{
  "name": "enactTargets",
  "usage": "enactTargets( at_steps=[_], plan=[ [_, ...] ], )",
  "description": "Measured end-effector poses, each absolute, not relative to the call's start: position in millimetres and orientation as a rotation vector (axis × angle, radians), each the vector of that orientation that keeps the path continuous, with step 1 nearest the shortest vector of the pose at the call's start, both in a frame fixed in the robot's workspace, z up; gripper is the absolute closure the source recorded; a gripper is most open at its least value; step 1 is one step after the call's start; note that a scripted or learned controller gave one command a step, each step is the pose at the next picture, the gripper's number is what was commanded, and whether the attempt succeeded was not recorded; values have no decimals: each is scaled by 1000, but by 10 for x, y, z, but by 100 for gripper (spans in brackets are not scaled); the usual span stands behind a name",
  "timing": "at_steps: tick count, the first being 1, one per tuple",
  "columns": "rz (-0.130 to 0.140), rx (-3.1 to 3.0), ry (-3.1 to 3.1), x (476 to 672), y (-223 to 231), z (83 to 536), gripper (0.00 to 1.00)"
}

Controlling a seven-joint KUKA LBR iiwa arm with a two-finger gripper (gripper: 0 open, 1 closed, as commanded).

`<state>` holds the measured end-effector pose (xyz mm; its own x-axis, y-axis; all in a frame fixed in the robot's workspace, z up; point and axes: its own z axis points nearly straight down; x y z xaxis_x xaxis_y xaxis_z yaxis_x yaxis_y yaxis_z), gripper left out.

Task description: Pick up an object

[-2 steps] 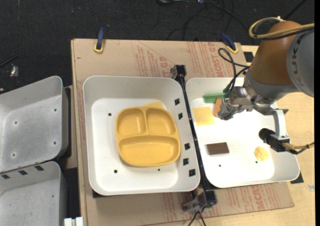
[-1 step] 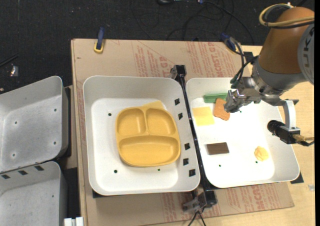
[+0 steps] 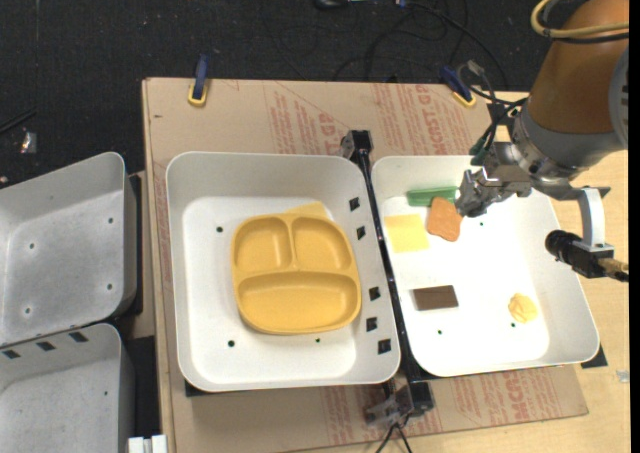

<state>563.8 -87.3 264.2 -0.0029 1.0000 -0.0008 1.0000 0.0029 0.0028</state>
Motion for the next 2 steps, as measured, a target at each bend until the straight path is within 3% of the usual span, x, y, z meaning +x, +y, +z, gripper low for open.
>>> enactTargets(
  at_steps=[2],
  plan=[
    [0,2214,2232,5744,350,2528,100]
  ],
)
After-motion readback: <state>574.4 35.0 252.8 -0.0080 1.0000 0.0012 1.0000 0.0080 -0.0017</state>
